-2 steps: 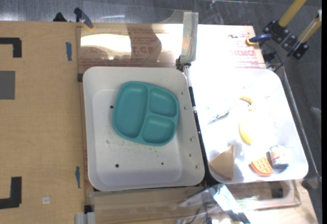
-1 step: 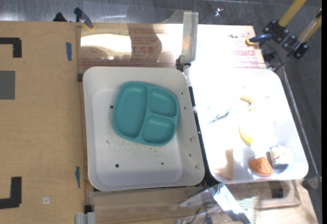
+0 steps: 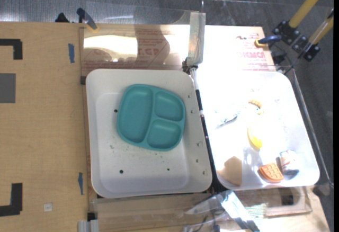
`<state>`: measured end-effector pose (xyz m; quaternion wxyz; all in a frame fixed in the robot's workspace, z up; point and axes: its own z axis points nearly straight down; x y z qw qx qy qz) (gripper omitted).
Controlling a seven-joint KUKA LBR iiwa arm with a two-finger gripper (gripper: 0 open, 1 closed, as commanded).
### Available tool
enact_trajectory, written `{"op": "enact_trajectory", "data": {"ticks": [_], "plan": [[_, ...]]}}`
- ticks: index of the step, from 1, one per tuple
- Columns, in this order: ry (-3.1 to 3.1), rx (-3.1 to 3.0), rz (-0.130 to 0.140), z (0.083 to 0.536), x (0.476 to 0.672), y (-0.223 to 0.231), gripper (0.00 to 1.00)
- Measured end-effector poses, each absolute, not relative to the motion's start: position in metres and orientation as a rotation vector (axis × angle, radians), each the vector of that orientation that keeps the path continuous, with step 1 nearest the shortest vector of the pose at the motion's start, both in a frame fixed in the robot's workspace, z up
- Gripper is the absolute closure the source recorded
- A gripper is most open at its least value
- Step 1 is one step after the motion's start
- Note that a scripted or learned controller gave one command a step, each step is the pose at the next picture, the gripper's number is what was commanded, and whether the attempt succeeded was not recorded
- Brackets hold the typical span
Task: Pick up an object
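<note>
In the left bin (image 3: 100, 172) a teal divided plate (image 3: 150, 117) lies flat, slightly left of the middle. The right bin (image 3: 302, 114) is brightly lit and holds several small items. A yellow piece (image 3: 255, 139) sits near its centre. Along its front edge are a tan wedge (image 3: 232, 170), an orange waffle-like piece (image 3: 271, 172) and a small white and red object (image 3: 288, 161). Farther back lie a small yellow-brown bit (image 3: 256, 103) and a thin grey item (image 3: 228, 119).
A cardboard sheet (image 3: 39, 119) covers the bench left of the bins. Yellow rods with black clamps (image 3: 296, 35) stand at the top right corner. A clear upright panel (image 3: 196, 40) rises behind the divide between the bins. Clear plastic pieces (image 3: 228, 210) lie in front of the right bin.
</note>
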<state>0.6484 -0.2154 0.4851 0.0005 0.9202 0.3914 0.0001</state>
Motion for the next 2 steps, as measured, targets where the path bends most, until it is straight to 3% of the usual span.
{"op": "enact_trajectory", "data": {"ticks": [1, 2], "plan": [[2.116, 2.320, 0.000, 0.487, 0.641, -0.218, 1.00], [2.813, 1.384, 0.002, 0.487, 0.660, -0.185, 1.00]]}}
